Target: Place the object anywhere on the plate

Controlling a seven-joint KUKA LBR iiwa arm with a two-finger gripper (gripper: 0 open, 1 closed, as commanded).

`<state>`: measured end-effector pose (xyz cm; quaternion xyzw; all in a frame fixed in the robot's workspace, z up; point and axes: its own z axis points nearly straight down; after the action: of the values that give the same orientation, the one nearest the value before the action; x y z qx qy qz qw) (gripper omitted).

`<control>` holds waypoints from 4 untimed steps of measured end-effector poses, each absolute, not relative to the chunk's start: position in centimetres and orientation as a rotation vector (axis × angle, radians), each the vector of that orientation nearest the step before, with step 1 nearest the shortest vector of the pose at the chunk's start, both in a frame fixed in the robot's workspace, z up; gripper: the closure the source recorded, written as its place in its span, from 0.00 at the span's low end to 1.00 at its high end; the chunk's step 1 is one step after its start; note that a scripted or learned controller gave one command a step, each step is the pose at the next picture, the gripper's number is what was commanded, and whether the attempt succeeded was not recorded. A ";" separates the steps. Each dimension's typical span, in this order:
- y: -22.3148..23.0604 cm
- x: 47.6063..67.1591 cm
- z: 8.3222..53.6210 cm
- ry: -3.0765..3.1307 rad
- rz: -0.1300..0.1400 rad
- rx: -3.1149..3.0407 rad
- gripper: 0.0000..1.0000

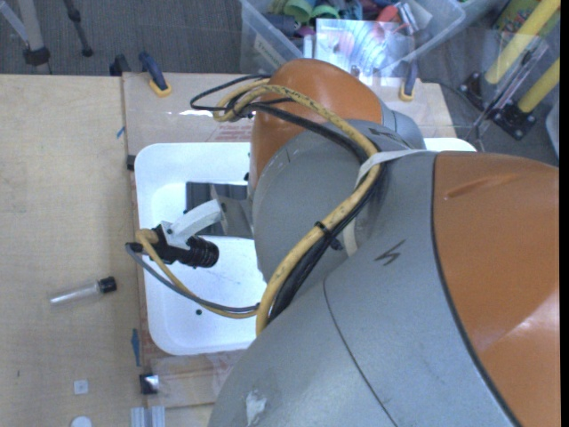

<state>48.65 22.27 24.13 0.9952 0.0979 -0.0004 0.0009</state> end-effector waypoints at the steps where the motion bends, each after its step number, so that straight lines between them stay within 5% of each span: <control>1: 16.4 50.8 25.5 0.585 -0.009 3.087 1.00; 2: 21.2 47.8 18.4 0.610 -0.010 3.082 1.00; 3: 22.5 54.4 24.7 0.814 -0.004 3.034 1.00; 4: 22.7 52.2 9.0 0.725 0.011 3.061 1.00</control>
<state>52.22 22.68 9.02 0.9731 0.2304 0.0034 -0.0020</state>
